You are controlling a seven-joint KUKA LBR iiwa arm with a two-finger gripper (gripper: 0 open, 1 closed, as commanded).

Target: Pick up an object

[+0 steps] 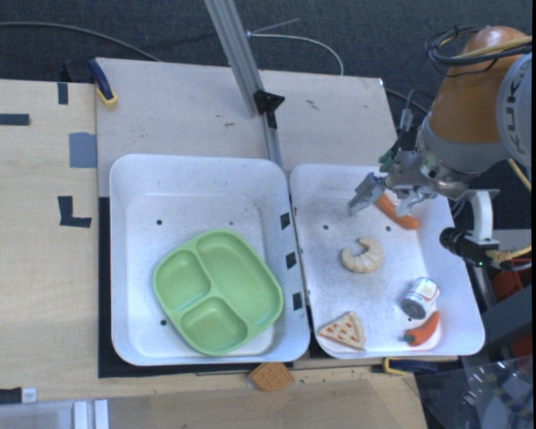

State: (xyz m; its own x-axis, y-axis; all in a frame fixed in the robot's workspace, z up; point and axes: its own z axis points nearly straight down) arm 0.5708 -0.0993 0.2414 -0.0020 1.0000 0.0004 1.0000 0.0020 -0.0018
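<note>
The tool (389, 197) hangs with fingers apart, clamped on nothing; the carrot (398, 213) lies just at its five o'clock, long axis running ten-to-four.

- A robotics lab or test cell, not a home.
- A plywood bench (179, 105) carries two white bins (134, 186) set side by side, with tape marks (71, 211) on the boards to the left.
- An aluminium strut (237, 43) rises over the bench, and loose cables (62, 36) run across dark carpet (339, 7).
- A grey and orange industrial arm (478, 88) stands at the right.
- Toy food lies in the bins, such as a plastic croissant (363, 256).
</note>
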